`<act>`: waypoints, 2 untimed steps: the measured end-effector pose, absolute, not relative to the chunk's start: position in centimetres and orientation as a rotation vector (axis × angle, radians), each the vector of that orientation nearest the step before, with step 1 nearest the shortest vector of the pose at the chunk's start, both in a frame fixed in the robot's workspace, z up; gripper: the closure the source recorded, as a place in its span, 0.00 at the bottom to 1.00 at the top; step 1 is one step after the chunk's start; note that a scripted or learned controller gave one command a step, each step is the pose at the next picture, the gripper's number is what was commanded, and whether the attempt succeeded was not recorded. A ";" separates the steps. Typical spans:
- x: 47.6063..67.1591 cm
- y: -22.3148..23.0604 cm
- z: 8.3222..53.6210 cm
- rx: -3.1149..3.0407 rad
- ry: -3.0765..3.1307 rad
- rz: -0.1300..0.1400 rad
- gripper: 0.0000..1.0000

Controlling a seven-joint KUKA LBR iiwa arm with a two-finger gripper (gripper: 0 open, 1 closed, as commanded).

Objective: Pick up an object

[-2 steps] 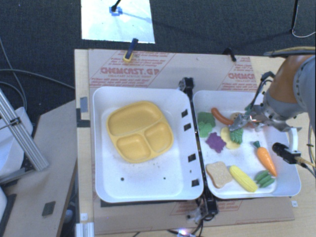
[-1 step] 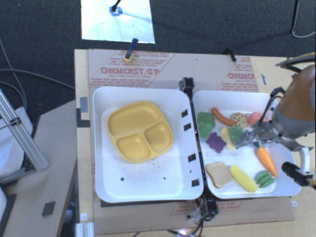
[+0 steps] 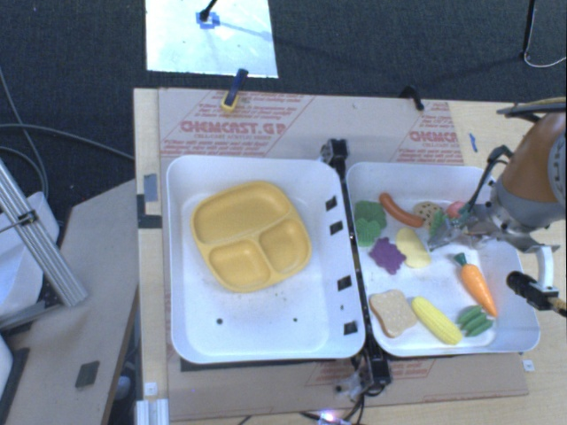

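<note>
1. The tool [image 3: 443,228] is low in the right bin [image 3: 523,330], near its far edge; I cannot tell how far it is open.
2. Nearest thing: the yellow piece [image 3: 412,248], just left of the tool, toward the left bin [image 3: 177,326].
3. The carrot [image 3: 477,283] lies nearer the front edge, its long axis slanted.

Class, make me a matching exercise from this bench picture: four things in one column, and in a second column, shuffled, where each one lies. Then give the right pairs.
Things:
1. yellow divided plate
2. carrot
3. slice of bread
4. sausage

Places:
A. right bin, near its far edge
B. left bin
C. right bin, near-left corner, beside the corn
D. right bin, right side, just below the gripper

Pairs: 1-B, 2-D, 3-C, 4-A
</note>
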State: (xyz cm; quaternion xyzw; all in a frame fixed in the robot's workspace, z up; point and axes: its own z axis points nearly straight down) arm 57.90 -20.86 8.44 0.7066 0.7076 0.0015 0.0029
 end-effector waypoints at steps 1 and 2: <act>64.4 -17.0 8.3 2.215 2.230 -0.001 0.00; 54.3 -21.0 8.4 2.230 2.217 -0.007 0.00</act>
